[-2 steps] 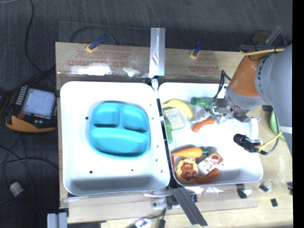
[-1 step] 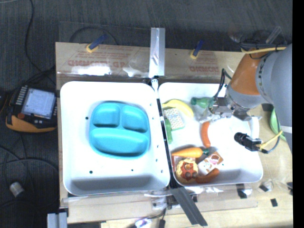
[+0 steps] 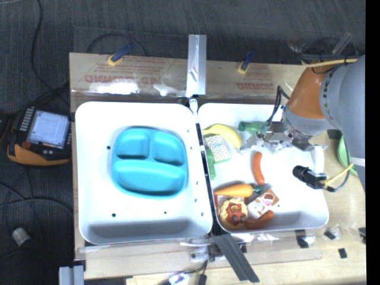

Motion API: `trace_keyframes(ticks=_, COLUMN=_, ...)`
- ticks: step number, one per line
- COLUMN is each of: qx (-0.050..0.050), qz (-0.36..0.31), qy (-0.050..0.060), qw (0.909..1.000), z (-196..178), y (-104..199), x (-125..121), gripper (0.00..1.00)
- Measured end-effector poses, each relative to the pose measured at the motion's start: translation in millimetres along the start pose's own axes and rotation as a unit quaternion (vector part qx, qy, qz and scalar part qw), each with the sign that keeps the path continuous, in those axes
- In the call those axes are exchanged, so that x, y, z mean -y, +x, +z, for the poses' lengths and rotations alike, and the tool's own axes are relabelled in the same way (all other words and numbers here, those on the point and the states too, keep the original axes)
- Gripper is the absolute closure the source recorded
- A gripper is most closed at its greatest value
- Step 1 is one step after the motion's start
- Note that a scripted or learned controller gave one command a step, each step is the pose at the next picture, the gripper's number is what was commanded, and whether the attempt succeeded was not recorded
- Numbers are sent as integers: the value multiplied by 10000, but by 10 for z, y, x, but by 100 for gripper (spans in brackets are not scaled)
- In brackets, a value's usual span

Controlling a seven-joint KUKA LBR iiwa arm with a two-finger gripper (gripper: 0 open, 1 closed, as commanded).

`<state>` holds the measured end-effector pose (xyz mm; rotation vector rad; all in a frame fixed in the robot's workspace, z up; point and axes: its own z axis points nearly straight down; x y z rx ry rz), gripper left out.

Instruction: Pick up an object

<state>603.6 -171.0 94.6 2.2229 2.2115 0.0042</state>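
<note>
Lower the jaws squarely onto the red sausage just below; their opening apparently cannot be told.

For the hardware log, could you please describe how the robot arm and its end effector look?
The arm is a bulky, rounded grey body with a broad orange band above the wrist. The end effector is a small metallic grey assembly with dark parts, and a thin dark cable runs along the orange section.
</note>
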Motion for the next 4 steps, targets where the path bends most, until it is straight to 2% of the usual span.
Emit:
trace_keyframes(ticks=1, qx=-10, qz=-237, qy=69, qw=9997, z=-157, y=628, x=203, gripper=0)
trace_keyframes(ticks=2, qx=-5, qz=-184, qy=-8, qw=9998, z=63, y=34, x=244, gripper=0)
trace_keyframes(ticks=3, qx=-11, qz=-195, qy=-1, qw=9998, z=-2, y=44, x=232, gripper=100)
trace_keyframes(ticks=4, qx=-10, qz=-156, qy=45, qw=9999, z=-989, y=90, x=879, gripper=100)
